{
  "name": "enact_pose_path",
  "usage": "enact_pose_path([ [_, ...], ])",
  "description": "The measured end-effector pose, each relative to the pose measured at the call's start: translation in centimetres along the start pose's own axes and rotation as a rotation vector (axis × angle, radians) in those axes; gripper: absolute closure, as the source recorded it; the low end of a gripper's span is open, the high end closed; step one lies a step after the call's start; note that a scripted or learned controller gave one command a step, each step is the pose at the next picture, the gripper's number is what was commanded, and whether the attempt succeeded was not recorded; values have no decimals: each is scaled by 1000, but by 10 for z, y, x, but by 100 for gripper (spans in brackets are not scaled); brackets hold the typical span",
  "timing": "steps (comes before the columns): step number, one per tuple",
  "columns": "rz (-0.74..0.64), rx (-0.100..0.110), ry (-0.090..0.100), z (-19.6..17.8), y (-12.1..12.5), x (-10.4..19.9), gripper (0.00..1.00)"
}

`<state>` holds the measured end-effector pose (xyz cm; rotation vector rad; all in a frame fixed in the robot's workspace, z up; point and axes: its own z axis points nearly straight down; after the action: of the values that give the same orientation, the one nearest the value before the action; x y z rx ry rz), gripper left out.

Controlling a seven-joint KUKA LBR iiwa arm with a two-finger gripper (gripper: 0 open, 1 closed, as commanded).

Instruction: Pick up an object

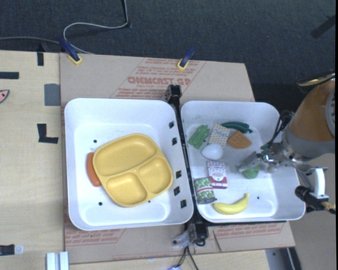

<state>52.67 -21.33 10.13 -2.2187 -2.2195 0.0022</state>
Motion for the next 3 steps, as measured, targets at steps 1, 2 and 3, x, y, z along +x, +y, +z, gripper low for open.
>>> enact_pose_path([
  [1,-2,-9,-3,14,39,55,0],
  [2,-1,-10,-6,5,39,54,100],
  [3,-1,-10,-6,5,39,54,0],
])
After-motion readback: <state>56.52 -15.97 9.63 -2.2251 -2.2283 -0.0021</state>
